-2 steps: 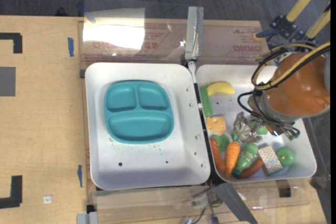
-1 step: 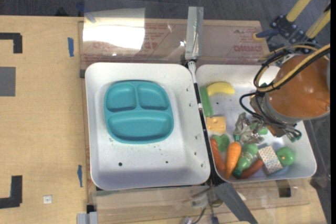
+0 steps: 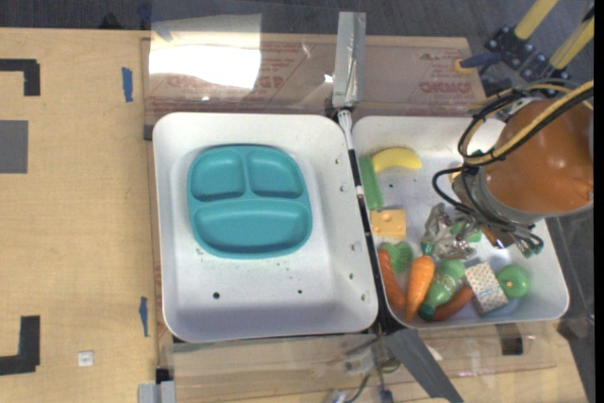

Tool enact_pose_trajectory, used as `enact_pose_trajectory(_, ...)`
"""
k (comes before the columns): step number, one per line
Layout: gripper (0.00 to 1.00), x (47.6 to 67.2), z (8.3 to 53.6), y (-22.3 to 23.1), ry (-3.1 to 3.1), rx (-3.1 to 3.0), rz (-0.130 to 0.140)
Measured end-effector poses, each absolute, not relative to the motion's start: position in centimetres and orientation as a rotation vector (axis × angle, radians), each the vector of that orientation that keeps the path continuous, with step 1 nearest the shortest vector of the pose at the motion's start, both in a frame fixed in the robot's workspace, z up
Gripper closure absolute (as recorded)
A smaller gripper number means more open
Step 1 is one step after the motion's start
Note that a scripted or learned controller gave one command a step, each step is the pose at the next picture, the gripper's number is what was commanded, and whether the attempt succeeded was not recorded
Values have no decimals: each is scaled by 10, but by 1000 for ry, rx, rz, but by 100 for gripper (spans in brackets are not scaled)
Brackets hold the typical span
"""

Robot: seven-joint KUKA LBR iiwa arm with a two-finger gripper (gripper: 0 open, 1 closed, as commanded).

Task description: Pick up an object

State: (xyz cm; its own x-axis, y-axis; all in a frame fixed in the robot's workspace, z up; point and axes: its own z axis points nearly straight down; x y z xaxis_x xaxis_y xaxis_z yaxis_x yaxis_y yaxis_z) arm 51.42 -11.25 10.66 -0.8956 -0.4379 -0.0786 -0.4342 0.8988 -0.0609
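2 shallow white bins sit side by side on the worktop (image 3: pixel 75 203). We see the left bin (image 3: pixel 179 297) holding 1 teal divided plate (image 3: pixel 250 201) with 3 compartments, set toward 12 o'clock of the bin floor.

We see the right bin (image 3: pixel 552 293) holding a cluster of toy food items. A yellow banana (image 3: pixel 397 159) lies at 11 o'clock of this bin. A green pepper-like piece (image 3: pixel 371 188) lies along the left wall, just below the banana. A yellow cheese block (image 3: pixel 388 225) sits at 9 o'clock. A green piece (image 3: pixel 400 257) lies just beneath the cheese. An orange carrot (image 3: pixel 419 280) stands tilted at 7 o'clock, with a longer orange-red piece (image 3: pixel 389 280) beside it along the left wall. A white speckled block (image 3: pixel 485 287) lies at 5 o'clock, touching a red sausage-like piece (image 3: pixel 455 304). A round green item (image 3: pixel 514 278) sits just right of the block.

The arm (image 3: pixel 543 160), with its orange band, enters from 3 o'clock and hangs over the right bin. The claw (image 3: pixel 451 236) is low over the bin centre, just above the carrot and the green items. We cannot tell whether the claw is spread or pressed together; the metal parts blur against the bin floor, and no item is visibly between them.
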Motion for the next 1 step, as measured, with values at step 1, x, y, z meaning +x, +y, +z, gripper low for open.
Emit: enact_pose_trajectory(1,0,496,91,-108,3005,-831,-15)
